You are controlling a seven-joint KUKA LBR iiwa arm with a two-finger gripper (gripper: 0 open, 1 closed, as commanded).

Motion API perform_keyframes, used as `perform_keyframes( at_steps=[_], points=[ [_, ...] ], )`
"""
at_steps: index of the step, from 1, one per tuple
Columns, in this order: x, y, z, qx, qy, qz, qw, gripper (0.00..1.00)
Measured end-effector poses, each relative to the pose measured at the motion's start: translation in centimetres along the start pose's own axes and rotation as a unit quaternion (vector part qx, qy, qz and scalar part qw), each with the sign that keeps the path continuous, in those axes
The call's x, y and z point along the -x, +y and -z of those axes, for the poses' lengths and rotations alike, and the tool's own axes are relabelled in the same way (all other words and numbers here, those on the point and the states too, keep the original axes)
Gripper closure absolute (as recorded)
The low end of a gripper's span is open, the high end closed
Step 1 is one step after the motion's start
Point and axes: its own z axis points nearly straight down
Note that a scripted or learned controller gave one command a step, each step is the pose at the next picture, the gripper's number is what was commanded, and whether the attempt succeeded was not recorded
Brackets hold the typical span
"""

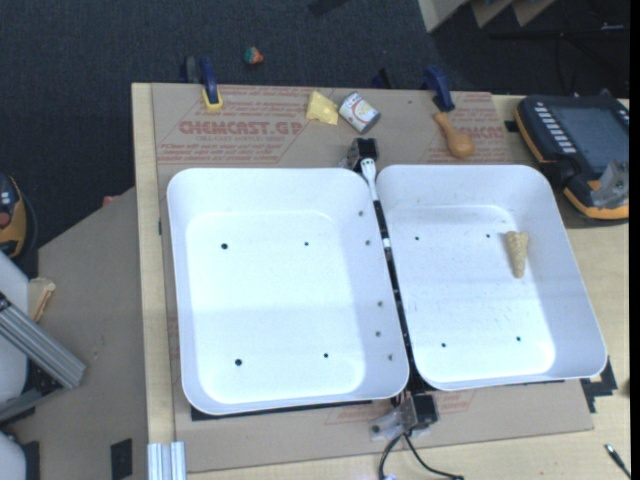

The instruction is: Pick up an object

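A small tan, cone-shaped object [516,252] lies in the right white bin [560,298], toward its right side and a little above the middle. It points down toward the bin's front. The left white bin [200,298] holds nothing that I can see.
Behind the bins on the brown board lie a yellow wedge [321,109], a small white box [358,112], and a tan wooden piece [456,138]. Blue clamps [209,80] grip the board's far edge. A black and yellow pendant [580,148] sits at the far right.
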Motion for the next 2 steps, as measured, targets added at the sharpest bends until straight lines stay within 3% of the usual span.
perform_keyframes(
  at_steps=[1,2],
  points=[
    [-11.6,-2.2,-3.0,-0.007,0.005,0.006,0.9999,1.0],
    [-4.8,-0.7,3.3,0.001,-0.001,-0.002,1.0,1.0]
  ],
)
